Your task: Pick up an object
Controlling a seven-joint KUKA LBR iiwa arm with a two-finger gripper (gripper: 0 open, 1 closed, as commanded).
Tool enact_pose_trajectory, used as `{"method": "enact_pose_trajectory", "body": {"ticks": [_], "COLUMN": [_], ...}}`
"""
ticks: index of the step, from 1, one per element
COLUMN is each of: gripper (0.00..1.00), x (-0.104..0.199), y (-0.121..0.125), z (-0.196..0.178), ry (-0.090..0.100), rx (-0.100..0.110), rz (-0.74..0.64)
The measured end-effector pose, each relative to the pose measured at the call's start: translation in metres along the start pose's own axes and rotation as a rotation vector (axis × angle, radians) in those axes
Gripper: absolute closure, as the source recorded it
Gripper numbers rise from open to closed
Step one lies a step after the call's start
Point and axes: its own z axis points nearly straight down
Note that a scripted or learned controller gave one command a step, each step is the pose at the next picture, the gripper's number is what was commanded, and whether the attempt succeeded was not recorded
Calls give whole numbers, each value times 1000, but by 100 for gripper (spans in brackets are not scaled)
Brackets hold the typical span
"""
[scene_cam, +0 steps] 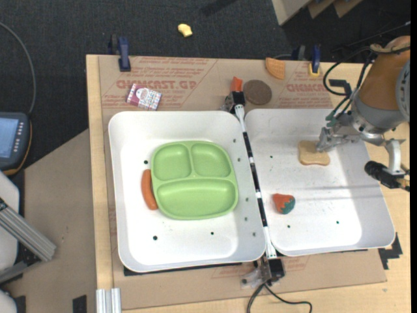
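A robotics lab. A cardboard-topped bench (195, 77) is fixed with blue clamps (122, 51) above dark carpet (65, 18). A control pendant (13, 139) sits at left, with cables (280, 292) at bottom.

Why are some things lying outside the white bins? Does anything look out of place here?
Yes, a few strays. A small yellow piece lies on the dark floor beyond the bench. On the cardboard behind the bins sit a patterned packet, a brown disc and an orange wedge. In the left bin, a carrot-like stick lies beside the green plate, not on it.
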Motion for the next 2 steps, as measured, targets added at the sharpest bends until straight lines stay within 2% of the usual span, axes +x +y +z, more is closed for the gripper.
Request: {"method": "enact_pose_trajectory", "body": {"ticks": [1, 2], "gripper": [0, 0], "x": [0, 64], "y": [0, -18], "z": [1, -34], "ry": [1, 10], "rx": [2, 13], "rz": [0, -3]}}
